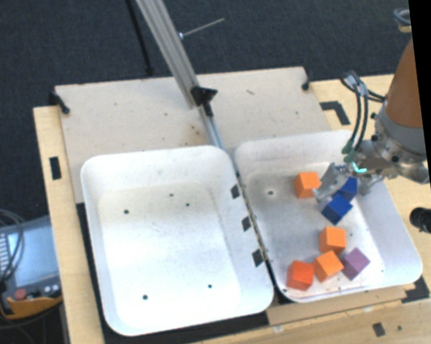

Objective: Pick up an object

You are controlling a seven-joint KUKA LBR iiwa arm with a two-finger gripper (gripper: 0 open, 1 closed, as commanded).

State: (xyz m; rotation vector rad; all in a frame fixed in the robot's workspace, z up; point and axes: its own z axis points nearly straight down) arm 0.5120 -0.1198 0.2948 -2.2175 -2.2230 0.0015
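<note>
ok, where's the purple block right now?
Purple block sits in the right bin, near its front right corner, just right of an orange block.

Speckled matt white plastic bins (160, 166), pale wooden bench (183, 101)

A blue block (337, 205) lies tilted in the right bin (276, 160), near an orange cube (307, 184). Three more orange cubes (333, 238) and a purple cube (355, 262) cluster toward the bin's front edge.

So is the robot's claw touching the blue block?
Touching. The camera view shows the gripper right over the blue block, with no gap visible between them.
</note>
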